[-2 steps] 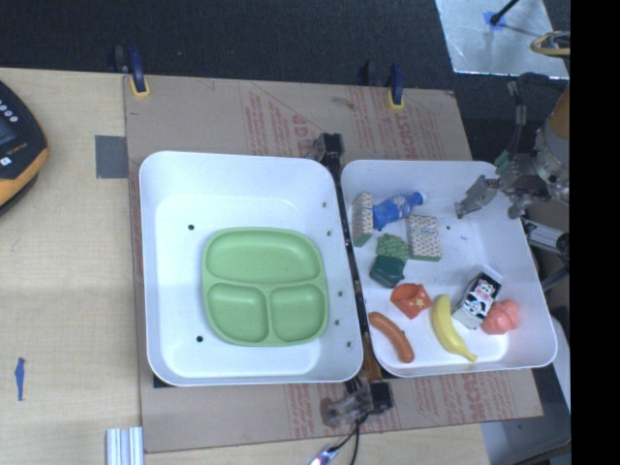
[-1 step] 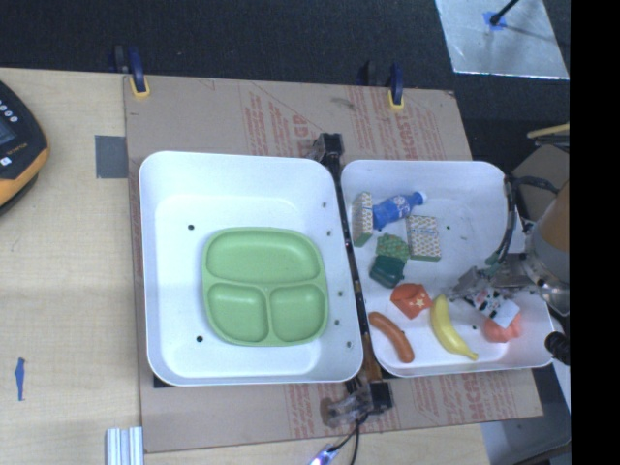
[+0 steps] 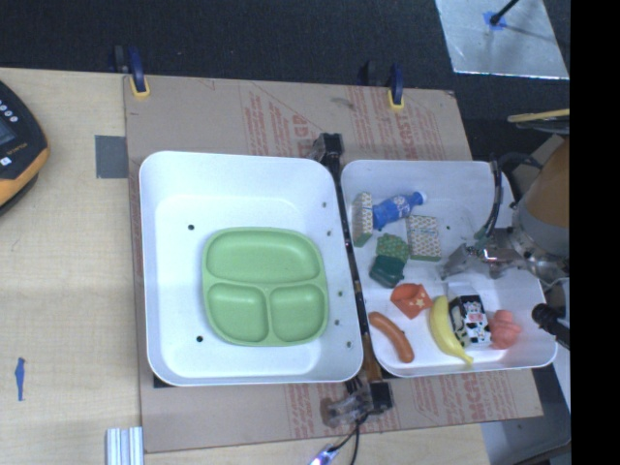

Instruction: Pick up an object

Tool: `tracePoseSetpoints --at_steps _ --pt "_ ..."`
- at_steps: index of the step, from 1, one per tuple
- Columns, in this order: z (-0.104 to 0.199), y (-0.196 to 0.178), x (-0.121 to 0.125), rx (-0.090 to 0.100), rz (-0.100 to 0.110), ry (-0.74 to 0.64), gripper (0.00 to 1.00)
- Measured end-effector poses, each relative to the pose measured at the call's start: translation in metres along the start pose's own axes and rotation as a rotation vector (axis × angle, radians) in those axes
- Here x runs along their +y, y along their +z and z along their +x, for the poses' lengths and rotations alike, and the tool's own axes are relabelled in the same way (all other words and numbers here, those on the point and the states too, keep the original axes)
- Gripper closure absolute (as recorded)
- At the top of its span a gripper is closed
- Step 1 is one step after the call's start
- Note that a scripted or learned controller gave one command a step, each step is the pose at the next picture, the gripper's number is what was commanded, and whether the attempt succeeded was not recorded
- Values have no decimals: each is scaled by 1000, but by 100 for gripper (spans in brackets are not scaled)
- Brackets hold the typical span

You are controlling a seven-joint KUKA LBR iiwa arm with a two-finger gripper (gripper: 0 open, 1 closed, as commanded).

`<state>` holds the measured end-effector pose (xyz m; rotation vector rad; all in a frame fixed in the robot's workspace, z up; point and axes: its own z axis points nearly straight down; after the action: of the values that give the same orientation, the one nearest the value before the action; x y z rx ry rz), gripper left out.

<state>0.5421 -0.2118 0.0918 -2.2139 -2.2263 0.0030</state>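
Hovering w/ gripper [image 3: 463, 257] spread open, holding nothing, over the right bin [image 3: 455, 174], we're pre-grasp; next we'd drop onto the banana [image 3: 444, 328] just below, near the front.

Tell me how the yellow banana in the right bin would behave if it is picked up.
The banana looks like a smooth toy, so probably light and stiff, perhaps slippery. Its curve may let it swivel in a grip. It touches the black-and-white toy, which might get nudged.
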Motion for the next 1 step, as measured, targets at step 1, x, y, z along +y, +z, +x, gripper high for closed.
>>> tracePoseSetpoints --at_steps 1 --pt "24 -105 68 0 -3 1 0"
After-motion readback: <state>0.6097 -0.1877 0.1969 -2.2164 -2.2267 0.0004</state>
